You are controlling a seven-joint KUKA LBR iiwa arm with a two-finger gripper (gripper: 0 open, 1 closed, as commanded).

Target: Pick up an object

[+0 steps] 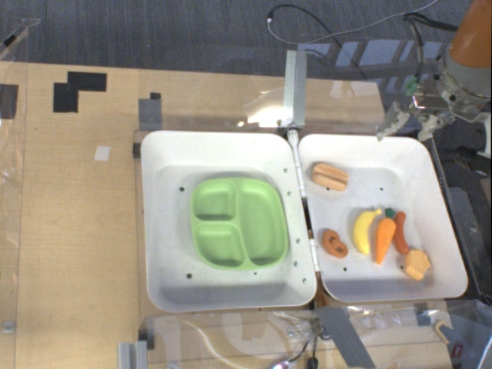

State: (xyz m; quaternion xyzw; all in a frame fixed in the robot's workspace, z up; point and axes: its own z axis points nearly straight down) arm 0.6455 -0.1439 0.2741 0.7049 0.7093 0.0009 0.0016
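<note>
Pale wooden bench (77,229) under you carries 2 shallow white bins side by side. Your left bin (161,283) holds a green divided plate (240,222). Your right bin (442,198) holds the candidates: a hot dog bun (330,176) near the top left, a small brown pretzel (334,242), and a tight cluster of banana (364,230), carrot (384,238), sausage (401,233) and a tan piece (416,265).

Your gripper (405,120) hangs above the right bin's far rim with its fingers spread and nothing between them.

I'd advise going for the bun or the pretzel: each lies apart from its neighbours, so you can descend straight and close across the narrow side. The cluster risks pinching 2 items.
</note>
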